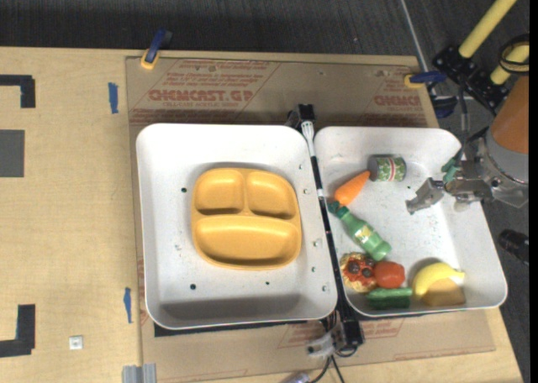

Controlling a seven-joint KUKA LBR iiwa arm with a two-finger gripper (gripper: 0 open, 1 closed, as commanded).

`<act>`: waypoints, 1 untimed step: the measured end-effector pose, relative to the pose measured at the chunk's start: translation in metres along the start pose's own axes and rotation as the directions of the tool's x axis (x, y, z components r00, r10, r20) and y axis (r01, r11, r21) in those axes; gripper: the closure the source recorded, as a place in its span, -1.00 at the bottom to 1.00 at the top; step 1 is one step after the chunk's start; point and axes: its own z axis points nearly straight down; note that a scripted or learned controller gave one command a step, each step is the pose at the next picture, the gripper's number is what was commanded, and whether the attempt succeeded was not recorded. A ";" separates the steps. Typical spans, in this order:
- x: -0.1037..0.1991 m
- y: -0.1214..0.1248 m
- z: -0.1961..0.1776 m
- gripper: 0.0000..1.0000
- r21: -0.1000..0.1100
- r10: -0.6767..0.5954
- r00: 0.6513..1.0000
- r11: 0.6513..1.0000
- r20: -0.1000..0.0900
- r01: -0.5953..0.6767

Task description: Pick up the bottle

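Hovering over the right-hand part of the right bin [479,230], the end effector [430,194] reached in from the right edge, its grey fingers [420,199] pointing left and down toward the bin floor. Nothing lay between them; how far apart the fingers stood could not be told from this slant. Behind it, the arm's orange band [514,121] showed at the frame edge.

Left of the end effector and apart from it, a small green-labelled can [387,168] lay on its side near the bin's back wall. Just beside the can, an orange carrot [352,187] lay tilted, its tip toward the left wall. The bottle [361,231], green with a pale label, lay on its side below the carrot, running diagonally from upper left to lower right, well clear of the end effector. Along the front wall sat a pizza slice [358,269], a red tomato [389,273], a green pepper [388,296] and a yellow banana [438,278], crowded together.

In the left bin [168,205] rested a yellow divided tray [246,216], near its middle. Both bins sat side by side on a cardboard sheet [269,87] on the counter [59,205].
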 end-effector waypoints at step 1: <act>0.020 -0.026 0.091 -1.00 -0.004 -0.225 0.974 0.974 0.003 0.225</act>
